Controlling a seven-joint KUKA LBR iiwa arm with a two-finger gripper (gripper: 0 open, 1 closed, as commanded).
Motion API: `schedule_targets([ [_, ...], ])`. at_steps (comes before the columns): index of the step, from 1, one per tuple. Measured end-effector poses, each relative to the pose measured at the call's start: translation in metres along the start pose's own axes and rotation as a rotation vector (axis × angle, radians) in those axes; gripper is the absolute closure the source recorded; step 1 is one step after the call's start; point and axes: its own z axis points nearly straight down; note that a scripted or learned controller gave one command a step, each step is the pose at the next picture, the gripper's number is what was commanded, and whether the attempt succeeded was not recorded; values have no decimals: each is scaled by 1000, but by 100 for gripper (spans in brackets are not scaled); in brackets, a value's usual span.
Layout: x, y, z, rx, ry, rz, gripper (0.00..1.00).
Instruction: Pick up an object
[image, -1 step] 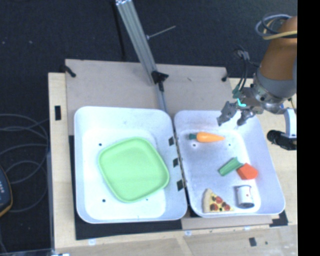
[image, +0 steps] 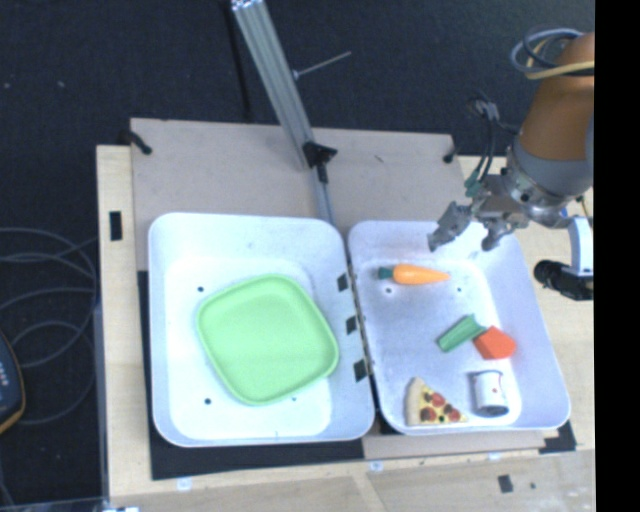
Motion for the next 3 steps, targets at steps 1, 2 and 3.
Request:
schedule_targets([
  [1,-2,-6,44,4,-1,1,0],
  [2,4,-9,104,5,0,1,0],
  [3,4,-10,156,5,-1,1,0],
])
